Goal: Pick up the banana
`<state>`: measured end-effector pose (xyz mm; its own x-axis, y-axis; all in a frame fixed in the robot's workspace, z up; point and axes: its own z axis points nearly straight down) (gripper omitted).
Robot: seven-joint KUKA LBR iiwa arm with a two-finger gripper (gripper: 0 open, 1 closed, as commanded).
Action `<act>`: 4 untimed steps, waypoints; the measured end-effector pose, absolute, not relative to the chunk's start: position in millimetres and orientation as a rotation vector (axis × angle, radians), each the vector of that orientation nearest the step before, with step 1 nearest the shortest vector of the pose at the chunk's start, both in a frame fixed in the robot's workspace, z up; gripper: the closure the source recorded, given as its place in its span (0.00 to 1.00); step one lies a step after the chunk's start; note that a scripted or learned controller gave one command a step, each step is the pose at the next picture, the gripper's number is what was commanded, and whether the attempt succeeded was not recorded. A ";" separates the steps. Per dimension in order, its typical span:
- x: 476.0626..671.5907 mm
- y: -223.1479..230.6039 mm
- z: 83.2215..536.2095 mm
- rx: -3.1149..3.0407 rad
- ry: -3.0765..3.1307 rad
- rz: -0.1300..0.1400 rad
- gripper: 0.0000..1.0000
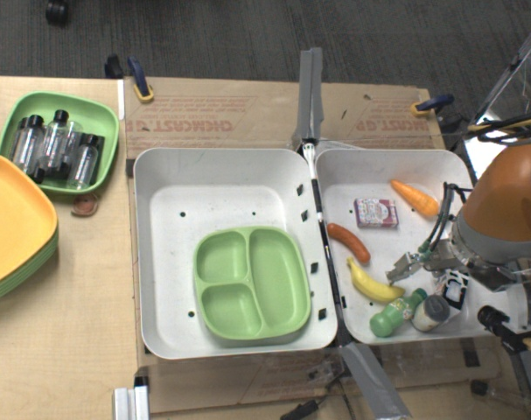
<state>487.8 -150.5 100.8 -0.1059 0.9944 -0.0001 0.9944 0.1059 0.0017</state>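
Gripper [403, 269], reaching leftward from the arm [507, 213] low over the right bin [370, 166], just beside the banana [373, 284]; finger state cannot be told.

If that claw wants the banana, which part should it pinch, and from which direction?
Probably the middle of the banana, coming straight down from above. It lies flat on the right bin's floor, curved, its length running from upper left to lower right, so the fingers should close across its narrow width. The lower end sits close to a green bottle; the middle has more free space. The gripper is just right of it.
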 end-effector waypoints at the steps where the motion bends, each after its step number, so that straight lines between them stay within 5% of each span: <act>1: 488.1 -151.3 109.3 2.103 2.332 0.002 1.00; 2: 525.8 -189.7 126.3 2.516 1.884 -0.005 1.00; 3: 525.9 -189.6 126.2 2.516 1.884 -0.005 0.00; 4: 525.9 -189.6 126.2 2.516 1.884 -0.005 0.00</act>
<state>525.9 -189.6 126.2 0.2816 0.9595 -0.0018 0.9595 -0.2816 -0.0026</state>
